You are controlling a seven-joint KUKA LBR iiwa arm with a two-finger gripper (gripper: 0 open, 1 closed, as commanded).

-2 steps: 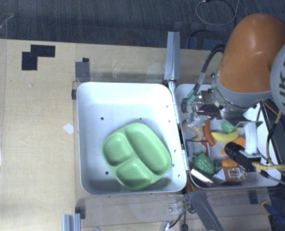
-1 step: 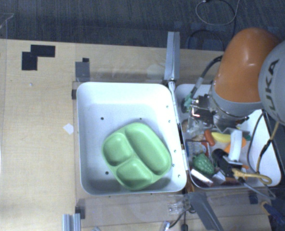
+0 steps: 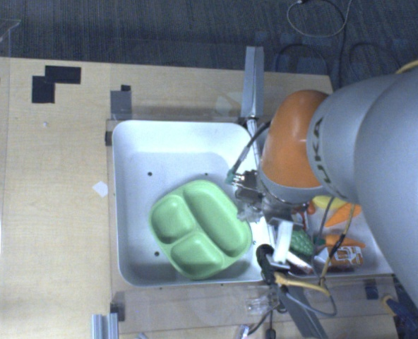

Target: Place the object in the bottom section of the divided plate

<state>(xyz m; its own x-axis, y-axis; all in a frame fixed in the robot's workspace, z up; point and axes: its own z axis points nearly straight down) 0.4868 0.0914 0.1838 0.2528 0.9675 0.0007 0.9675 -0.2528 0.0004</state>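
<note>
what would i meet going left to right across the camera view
black marks on the bench → left bin → green divided plate → the arm's orange band → orange packet

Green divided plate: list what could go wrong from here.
1. The green plastic divided plate lies turned at an angle in the left white bin, so a drop aimed at its bottom section could land in a neighbouring one.
2. The small colourful items lie crowded together beneath the grey arm; a grasp there may catch the wrong one, or none.
</note>
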